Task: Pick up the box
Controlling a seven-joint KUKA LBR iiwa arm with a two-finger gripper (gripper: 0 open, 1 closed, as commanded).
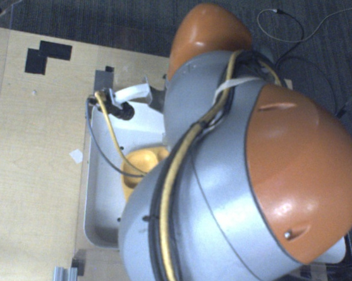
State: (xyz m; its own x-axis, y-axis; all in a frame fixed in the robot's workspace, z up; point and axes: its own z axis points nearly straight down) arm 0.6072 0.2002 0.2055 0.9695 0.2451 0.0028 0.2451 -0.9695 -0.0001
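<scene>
Large grey arm with orange bands covers the shallow white bin from 3 o'clock; a rounded yellow object lies inside; I cannot tell the hand's state.

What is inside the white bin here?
A yellow object lies in the white bin, partly under the arm. The arm covers most of the bin's floor beyond it.

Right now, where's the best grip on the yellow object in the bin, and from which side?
Hard to settle: the arm hides most of the yellow object in the white bin. The part that shows looks rounded, so I'd come from above and close across its width, once the view clears.
</scene>
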